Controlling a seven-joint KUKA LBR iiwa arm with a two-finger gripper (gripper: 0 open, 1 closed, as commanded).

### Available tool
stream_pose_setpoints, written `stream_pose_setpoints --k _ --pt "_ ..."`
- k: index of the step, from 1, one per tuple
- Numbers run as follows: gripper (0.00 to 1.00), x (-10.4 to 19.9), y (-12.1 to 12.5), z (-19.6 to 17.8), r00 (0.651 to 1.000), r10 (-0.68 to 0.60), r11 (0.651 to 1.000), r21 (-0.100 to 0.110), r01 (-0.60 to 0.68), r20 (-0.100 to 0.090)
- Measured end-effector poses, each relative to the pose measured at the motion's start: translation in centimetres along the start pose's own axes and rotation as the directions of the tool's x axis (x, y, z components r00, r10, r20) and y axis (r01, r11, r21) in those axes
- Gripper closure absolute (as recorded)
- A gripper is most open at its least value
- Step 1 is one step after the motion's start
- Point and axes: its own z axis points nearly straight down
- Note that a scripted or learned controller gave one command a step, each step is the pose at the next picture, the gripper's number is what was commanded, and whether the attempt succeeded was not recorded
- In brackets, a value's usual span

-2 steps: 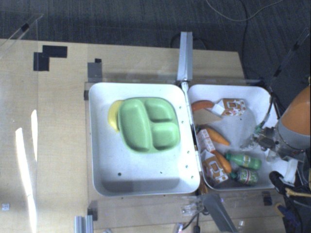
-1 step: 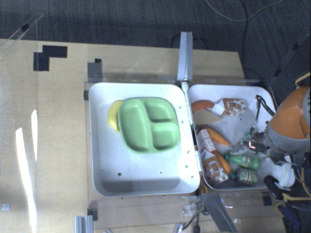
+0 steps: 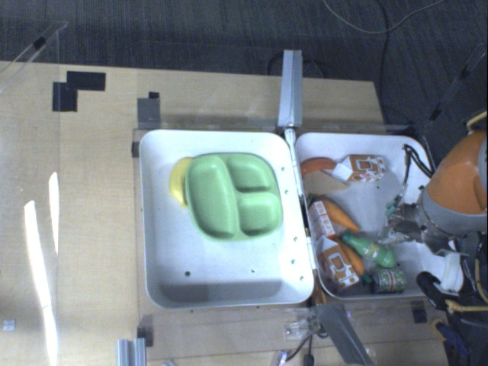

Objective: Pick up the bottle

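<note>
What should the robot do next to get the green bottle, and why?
Probably slide a little left and lower. The gripper sits over the right bin, just right of the green bottle, which lies on its side among packets and a can. Nothing is between its fingers yet.

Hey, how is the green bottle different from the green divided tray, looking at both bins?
The green bottle lies on its side in the right bin, crowded among other items; the green divided tray lies flat in the left bin, over something yellow. The bottle is darker, glossy and slim; the tray is pale, matte and far broader. The bottle lies close to the end effector; the tray is far from it. Both are green.
</note>
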Motion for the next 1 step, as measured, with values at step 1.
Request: stream_pose_setpoints --k 1 --pt "0.00 -0.03 0.00 -0.01 1.000 0.001 1.000 0.000 -0.001 0.000"
